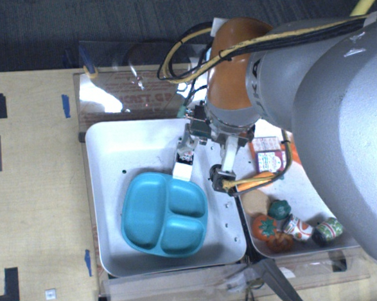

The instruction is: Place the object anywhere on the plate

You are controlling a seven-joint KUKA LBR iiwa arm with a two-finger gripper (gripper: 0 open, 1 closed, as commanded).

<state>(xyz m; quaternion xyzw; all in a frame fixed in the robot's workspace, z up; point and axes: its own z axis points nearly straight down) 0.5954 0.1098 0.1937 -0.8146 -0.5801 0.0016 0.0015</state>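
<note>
Gripper [203, 170]: hung spread open with nothing gripped, low over left bin [107, 184], just beside plate's [164, 212] upper right rim. Lay bare, that blue three-part plate, alone in its bin. Kept in right bin [307, 190]: box [268, 152], tomato [266, 228], bottle [299, 229], green ball [279, 209]. Could not tell which was the task's object.

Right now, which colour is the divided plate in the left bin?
Light blue plate, in the camera view.
</note>
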